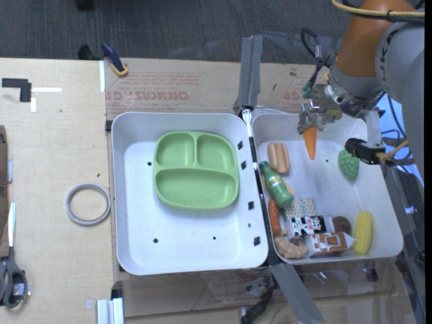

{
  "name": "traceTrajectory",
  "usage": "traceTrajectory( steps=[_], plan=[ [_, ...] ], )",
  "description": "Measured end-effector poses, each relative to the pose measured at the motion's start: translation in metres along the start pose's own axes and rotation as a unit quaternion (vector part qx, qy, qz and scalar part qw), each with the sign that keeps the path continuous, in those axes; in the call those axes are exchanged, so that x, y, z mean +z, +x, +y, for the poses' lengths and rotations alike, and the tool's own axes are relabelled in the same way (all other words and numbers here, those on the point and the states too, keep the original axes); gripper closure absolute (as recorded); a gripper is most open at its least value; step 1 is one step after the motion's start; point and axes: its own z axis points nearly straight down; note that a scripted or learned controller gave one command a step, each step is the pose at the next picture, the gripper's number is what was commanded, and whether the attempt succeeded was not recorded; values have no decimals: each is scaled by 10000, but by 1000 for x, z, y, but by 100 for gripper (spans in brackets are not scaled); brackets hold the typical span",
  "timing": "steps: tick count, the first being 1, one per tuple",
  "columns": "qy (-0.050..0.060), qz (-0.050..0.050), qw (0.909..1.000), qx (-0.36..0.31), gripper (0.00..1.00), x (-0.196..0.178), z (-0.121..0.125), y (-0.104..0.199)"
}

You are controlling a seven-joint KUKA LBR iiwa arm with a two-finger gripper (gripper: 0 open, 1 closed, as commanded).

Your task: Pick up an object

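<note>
My gripper (311,121) hangs over the far part of the right bin (378,201), shut on the thick end of an orange toy carrot (310,144) whose tip points down, above the bin floor. Beneath and to the left lie a hot dog bun (278,158) and a green bottle (277,185). A green leafy toy (349,166) sits to the right. Along the near wall are a yellow corn cob (363,232), a patterned packet (305,217), a brown donut (341,224) and a croissant (291,249).
The left bin (128,201) holds a green divided plate (197,169). On the bench to the left lie a tape ring (88,203) and scissors (10,281). A metal divider (250,73) rises between the bins at the back.
</note>
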Motion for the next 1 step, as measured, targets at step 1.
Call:
traceTrajectory(
  steps=[1],
  plan=[
    [3, -12, 10000, -13, 100, -9, 0, 0]
  ],
)
